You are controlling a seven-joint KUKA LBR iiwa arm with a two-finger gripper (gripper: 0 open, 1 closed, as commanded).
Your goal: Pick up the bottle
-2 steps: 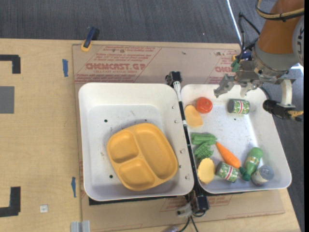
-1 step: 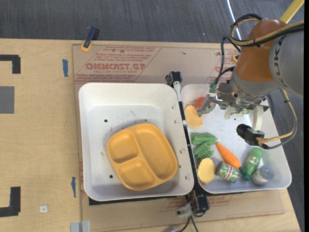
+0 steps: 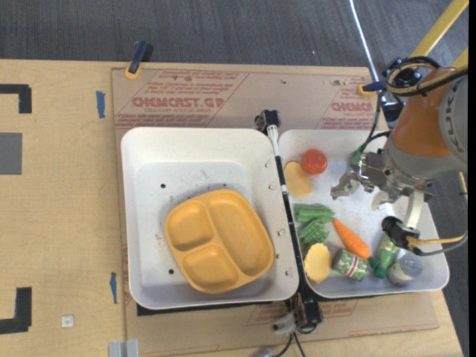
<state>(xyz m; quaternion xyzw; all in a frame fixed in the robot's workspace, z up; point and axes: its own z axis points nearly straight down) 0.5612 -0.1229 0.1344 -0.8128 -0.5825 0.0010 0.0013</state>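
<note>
— Green, that's the bottle (image 3: pixel 386 256), lying tilted low in the right bin (image 3: pixel 439 277), just below and a touch to the right of the gripper (image 3: pixel 366 187).

— Is the gripper on it?

— No, apart from it. Its fingers (image 3: pixel 343 189) stand spread wide with nothing between them, hovering over bare white floor, the bottle nearer the front wall.

— What's beside the bottle?

— A small can (image 3: pixel 351 265) to its left, a grey-capped thing (image 3: pixel 402 271) to its right, I can't tell what. An orange carrot (image 3: pixel 349 237) lies between the gripper and the can.

— And to the gripper's left?

— A red tomato (image 3: pixel 314 161) up and left, green pea pods (image 3: pixel 313 214) down and left. Well beyond, in the left bin (image 3: pixel 141 162), a yellow divided plate (image 3: pixel 217 239)
</note>
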